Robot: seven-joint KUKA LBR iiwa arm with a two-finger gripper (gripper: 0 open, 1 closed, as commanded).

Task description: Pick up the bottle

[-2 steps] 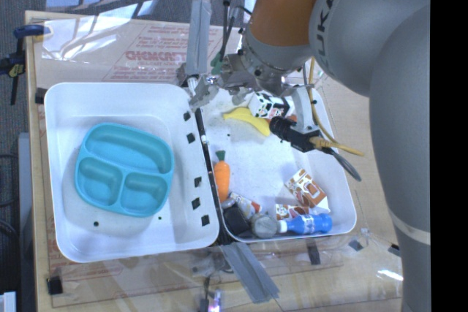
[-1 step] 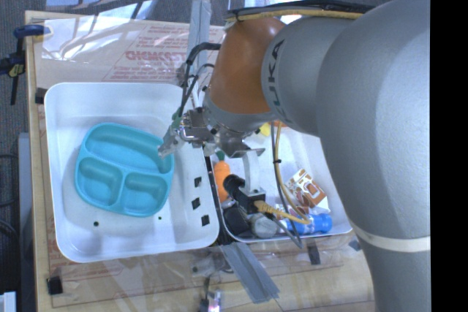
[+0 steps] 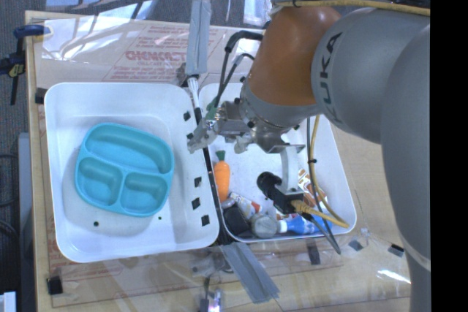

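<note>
We see the bottle (image 3: 281,226) lying on its side against the right bin's (image 3: 344,186) near wall, crowded by a black thing (image 3: 235,218). A carrot (image 3: 221,175) hugs the left wall. The gripper (image 3: 245,137) hangs mid-bin; we cannot tell its state. The left bin (image 3: 58,128) holds a blue tray (image 3: 124,168), with bare floor around it.

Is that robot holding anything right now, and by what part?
It cannot be told: the arm's wrist hangs over the right bin, covering what lies under it.

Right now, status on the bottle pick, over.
Gripper over the wall between bins. Bottle lying at right bin's near end, ungrasped. Carrot beside gripper.
</note>
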